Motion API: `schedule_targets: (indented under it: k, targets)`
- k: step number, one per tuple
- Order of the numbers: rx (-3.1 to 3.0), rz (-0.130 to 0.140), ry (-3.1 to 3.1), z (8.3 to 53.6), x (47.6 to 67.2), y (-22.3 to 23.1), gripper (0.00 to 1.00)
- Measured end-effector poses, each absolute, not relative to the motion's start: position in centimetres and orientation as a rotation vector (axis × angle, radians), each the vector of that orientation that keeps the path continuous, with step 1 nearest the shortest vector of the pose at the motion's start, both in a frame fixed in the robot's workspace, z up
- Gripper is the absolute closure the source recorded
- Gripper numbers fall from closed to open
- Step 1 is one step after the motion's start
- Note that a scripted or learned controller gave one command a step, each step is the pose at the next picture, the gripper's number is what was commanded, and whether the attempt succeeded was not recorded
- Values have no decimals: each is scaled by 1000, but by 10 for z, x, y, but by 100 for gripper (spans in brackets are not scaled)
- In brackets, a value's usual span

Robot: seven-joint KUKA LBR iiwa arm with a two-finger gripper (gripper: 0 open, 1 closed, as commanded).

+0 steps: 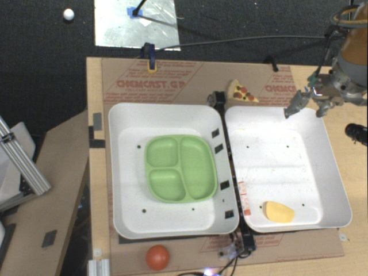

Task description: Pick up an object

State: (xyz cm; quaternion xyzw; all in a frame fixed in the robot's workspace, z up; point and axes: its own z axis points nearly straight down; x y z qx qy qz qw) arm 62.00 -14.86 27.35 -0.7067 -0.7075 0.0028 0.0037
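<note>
A yellow rounded object [279, 211] lies near the front of the right bin [287, 154]. A green divided plate [180, 168] rests in the left bin [126, 154]. My gripper [307, 107] hangs over the right bin's back right corner, its two fingers spread apart and open with nothing between them. It is far from the yellow object.
A toy pizza slice [242, 92] lies on the board behind the bins. A red ball [157, 257] sits on the board in front of the left bin. A blue clamp [149, 54] stands at the board's back edge.
</note>
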Motion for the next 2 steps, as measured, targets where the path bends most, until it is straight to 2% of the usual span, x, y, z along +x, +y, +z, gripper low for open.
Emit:
schedule_targets:
  k: [1,2]
  targets:
    - [-2219,-1,-2226,280,622,-148,0]
    - [-2219,2,-2222,224,613,-147,0]
